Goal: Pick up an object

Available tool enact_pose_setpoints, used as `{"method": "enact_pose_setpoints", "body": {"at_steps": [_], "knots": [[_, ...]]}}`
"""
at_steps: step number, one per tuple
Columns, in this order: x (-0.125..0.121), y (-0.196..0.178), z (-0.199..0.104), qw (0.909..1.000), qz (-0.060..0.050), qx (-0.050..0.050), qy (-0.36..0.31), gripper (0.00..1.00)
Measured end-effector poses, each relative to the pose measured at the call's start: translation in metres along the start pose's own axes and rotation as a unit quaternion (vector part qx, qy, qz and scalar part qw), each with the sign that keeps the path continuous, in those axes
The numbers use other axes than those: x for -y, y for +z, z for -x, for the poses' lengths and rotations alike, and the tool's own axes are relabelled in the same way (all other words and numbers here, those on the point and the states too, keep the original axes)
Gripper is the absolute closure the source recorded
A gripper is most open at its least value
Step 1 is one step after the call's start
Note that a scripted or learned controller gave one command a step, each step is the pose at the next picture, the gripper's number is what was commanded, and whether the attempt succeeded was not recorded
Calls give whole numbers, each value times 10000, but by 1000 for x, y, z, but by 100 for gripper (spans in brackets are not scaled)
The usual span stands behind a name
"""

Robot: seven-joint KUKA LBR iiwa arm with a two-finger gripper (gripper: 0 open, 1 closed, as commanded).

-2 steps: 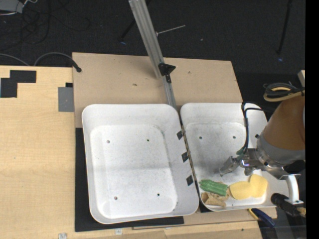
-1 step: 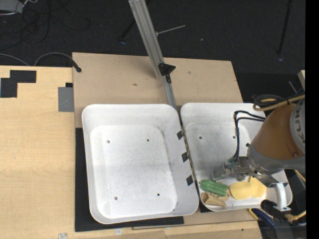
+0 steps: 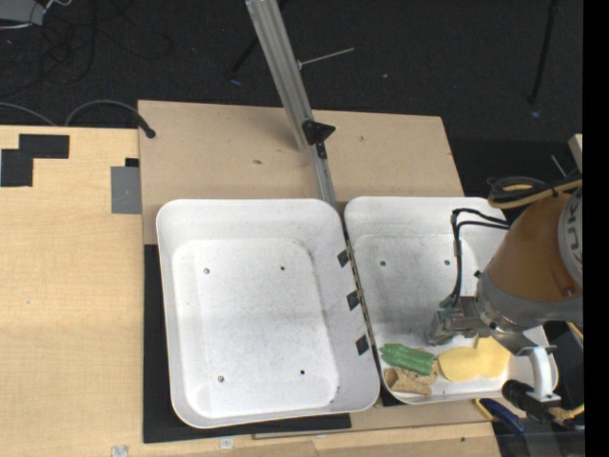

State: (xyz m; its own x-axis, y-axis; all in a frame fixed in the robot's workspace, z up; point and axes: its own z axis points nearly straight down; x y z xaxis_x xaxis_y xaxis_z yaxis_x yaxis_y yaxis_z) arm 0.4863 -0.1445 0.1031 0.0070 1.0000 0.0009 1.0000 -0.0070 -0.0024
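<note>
My gripper [image 3: 447,328] hangs low inside the right bin [image 3: 409,246], near its front right part, under the orange-banded wrist. Just in front of it lie a green object [image 3: 409,358], a yellow object [image 3: 471,362] and a small tan piece [image 3: 409,382], all bunched at the bin's front edge. The fingertips are just behind the green and yellow objects. Nothing shows between the fingers, and the wrist hides how they stand.
The left bin [image 3: 252,303] sits beside the right one, with black clips along the shared rim. A slanted metal rail [image 3: 285,74] rises from behind the bins. Cables hang by the arm at the right.
</note>
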Motion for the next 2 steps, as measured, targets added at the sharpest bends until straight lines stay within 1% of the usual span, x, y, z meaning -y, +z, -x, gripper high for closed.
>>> {"method": "enact_pose_setpoints", "body": {"at_steps": [1,2], "knots": [[-3,-42,2,10000,14,4,-35,100],[0,-103,8,10000,28,10,-36,100]]}}
